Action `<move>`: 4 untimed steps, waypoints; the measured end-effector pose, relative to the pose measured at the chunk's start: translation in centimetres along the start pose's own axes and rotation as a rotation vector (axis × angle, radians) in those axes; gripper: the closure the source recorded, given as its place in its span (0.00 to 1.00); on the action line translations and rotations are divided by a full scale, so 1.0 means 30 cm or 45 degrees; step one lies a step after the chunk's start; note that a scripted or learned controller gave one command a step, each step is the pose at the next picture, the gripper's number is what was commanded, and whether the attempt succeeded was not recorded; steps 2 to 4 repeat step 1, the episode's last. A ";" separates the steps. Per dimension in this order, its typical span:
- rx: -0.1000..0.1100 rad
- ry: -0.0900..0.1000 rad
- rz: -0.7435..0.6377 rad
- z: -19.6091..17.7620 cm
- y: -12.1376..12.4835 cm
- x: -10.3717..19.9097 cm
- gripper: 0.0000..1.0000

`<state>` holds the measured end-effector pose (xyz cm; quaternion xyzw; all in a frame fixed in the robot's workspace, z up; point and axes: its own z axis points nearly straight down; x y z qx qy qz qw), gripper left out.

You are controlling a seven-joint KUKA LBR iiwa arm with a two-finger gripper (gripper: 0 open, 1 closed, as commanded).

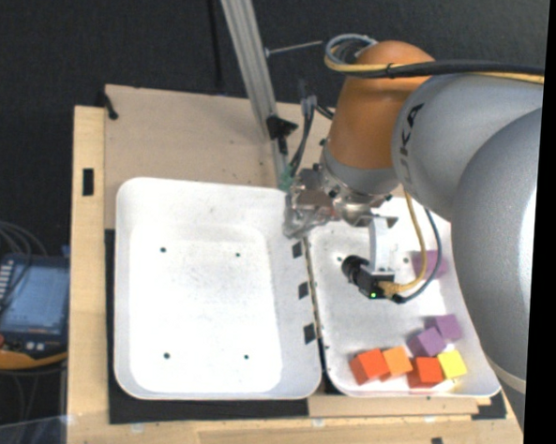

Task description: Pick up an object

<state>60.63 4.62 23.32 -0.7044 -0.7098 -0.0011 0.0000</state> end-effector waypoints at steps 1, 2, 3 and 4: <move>-0.002 0.000 0.000 -0.015 -0.018 0.142 1.00; -0.002 0.000 0.000 -0.015 -0.018 0.142 1.00; -0.002 0.000 0.000 -0.015 -0.018 0.142 1.00; -0.002 0.000 0.000 -0.015 -0.018 0.142 1.00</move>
